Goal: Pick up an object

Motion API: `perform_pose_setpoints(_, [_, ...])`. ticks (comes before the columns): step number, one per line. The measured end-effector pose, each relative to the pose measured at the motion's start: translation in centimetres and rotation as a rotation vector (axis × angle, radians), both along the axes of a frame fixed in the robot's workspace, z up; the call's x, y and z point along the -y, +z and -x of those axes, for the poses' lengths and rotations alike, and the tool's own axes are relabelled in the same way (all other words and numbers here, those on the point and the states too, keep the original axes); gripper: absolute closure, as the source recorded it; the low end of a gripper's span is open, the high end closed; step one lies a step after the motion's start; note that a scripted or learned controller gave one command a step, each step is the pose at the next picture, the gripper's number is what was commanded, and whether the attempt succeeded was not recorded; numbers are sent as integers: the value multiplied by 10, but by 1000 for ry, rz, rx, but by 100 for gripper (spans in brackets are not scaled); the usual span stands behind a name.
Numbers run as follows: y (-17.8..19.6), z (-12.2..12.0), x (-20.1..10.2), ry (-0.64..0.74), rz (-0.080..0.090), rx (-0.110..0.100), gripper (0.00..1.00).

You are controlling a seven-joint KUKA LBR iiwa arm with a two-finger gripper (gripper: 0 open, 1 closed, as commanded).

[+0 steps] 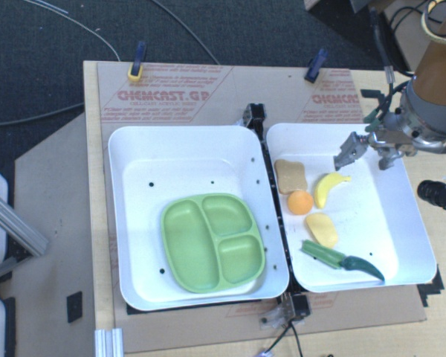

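My gripper [368,156] hangs over the far part of the right bin [401,222], its fingers [349,152] spread open with nothing between them. Just in front of it and slightly left lies a yellow banana [329,187]. A tan bread slice [291,175] rests by the bin's left wall, with an orange ball [300,202] right below it. Nearer the front sit a yellow lump [322,229] and a green knife-like tool [342,259].
The left bin [134,162] holds a green divided plate [212,240]. Black clips [254,114] join the bins at their shared wall. Blue clamps [137,59] grip the board's far edge. Bare white floor shows at the right bin's right side.
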State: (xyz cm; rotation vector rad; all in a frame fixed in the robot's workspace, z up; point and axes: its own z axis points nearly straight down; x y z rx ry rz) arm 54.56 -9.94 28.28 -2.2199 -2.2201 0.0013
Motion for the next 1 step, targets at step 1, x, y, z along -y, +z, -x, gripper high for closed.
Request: perform_pose_setpoints(1, [-55,8,7,-2,-1,-5,0])
